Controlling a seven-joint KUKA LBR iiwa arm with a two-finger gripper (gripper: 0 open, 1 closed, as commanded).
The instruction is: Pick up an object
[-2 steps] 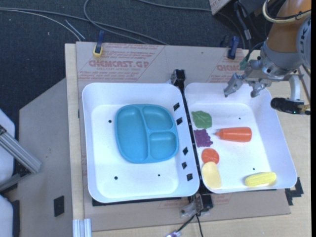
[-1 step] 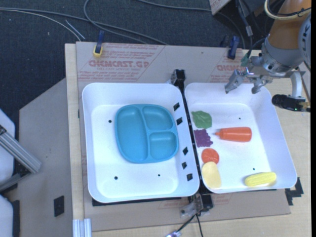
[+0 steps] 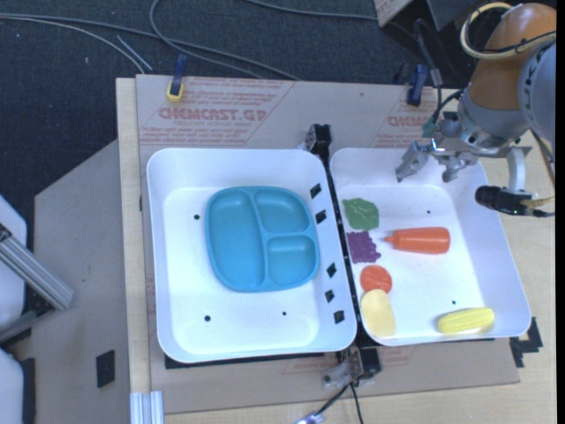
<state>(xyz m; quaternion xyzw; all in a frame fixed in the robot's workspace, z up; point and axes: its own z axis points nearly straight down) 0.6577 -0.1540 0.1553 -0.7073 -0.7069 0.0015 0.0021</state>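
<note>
Hovering over the far edge of the right bin [image 3: 494, 263], your gripper [image 3: 430, 160] hangs with its two fingers spread and nothing between them, so you're in the approach step and the pick itself is not yet begun. Nothing in that bin is touched by the arm.

No one object is named for the pick, so take your choice from six pieces, all in the right bin. Count them off: one green leafy piece [image 3: 360, 212] nearest the gripper, by the divider; one purple piece [image 3: 362, 246] just nearer than it; one red-orange round piece [image 3: 376, 278] below that; one pale yellow piece [image 3: 378, 313] touching or almost touching the red one, at the near left of the bin; one orange carrot [image 3: 418, 239] lying crosswise near the middle; and one yellow corn cob [image 3: 465, 321] at the near right, well apart from the rest.

My read: the carrot or the corn gives you the cleanest shot, since each has bare floor around it. You'd need to carry the gripper nearward, turn the fingers across the long body, then come straight down.

Over in the left bin [image 3: 168, 237] sits one blue divided plate [image 3: 261, 237] with three compartments.
</note>
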